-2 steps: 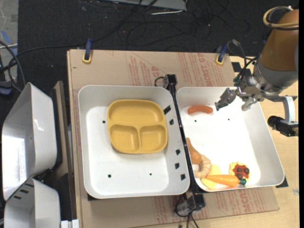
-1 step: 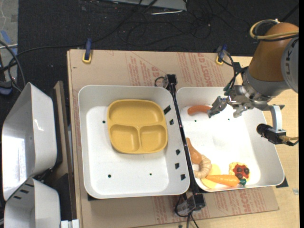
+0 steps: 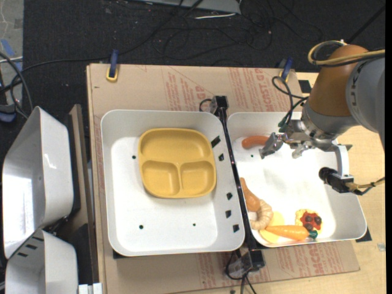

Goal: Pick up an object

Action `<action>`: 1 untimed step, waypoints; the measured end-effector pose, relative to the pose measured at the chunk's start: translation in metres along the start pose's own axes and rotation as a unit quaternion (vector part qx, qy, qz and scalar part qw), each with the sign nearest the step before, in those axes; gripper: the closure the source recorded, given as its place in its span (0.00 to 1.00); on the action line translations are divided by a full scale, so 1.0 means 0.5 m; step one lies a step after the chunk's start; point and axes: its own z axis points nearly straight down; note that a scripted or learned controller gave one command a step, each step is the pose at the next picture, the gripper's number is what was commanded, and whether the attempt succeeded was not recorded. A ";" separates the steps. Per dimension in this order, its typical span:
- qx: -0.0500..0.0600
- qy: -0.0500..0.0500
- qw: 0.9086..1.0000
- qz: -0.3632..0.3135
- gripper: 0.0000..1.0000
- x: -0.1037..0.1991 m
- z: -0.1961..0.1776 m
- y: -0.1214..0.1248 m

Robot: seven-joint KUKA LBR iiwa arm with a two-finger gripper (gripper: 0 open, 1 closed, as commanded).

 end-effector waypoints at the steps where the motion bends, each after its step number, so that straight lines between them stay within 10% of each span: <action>1: -0.001 0.000 1.000 0.000 0.00 0.001 0.099 0.001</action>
